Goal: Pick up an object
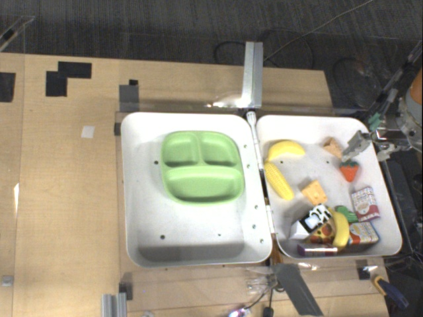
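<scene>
Two bins: left bin (139, 197) has a green tray (200, 165); right bin (390, 203) has the pickable clutter.
Landmark: we place everything off the strawberry (349, 172).
Gripper: gripper (357, 143) sits just above the strawberry, near the bin's right wall; arm enters from the right.
Gripper state: we can't tell if it's released or clenched, too small and blurred; nothing visibly held.
Likely target: strawberry, directly under the tip; a tan block (332, 148) lies just up-left of it.
Other items: lemon (286, 150) well left of the strawberry; corn (278, 180) left and lower; cracker (314, 192) down-left; carton (365, 203) just below; banana (340, 228) and a small pile further below.
Step in hand: we judge it's the approach, no grasp made.
Doing it well: centre over the strawberry, not between it and the tan block; we'd come straight down.
Watch: wall is close on the right, so keep the outer finger off it.
Watch: small rounded item may squirt out; close slowly, low on the body.
Check: lift only once it's seen between the fingers.
</scene>
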Controlling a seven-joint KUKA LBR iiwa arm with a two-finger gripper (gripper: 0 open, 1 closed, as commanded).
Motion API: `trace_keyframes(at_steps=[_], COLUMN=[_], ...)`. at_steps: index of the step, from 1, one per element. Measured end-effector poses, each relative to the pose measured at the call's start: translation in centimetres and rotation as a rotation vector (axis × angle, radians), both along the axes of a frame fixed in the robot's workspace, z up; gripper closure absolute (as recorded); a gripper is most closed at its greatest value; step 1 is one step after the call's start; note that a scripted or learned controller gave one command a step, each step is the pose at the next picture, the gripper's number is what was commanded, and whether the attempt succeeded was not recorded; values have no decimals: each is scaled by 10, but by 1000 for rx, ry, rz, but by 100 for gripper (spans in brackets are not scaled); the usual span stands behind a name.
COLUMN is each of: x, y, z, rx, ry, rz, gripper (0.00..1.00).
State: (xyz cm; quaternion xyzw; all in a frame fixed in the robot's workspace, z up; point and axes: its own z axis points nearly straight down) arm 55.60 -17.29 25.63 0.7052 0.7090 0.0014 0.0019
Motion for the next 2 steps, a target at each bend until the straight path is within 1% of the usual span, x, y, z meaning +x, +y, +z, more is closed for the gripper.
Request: trace_keyframes(at_steps=[1, 2], x=[-7, -29], y=[54, 34], z=[-96, -165], rx=[0, -4], ry=[2, -11], rz=[209, 452], gripper=[0, 0])
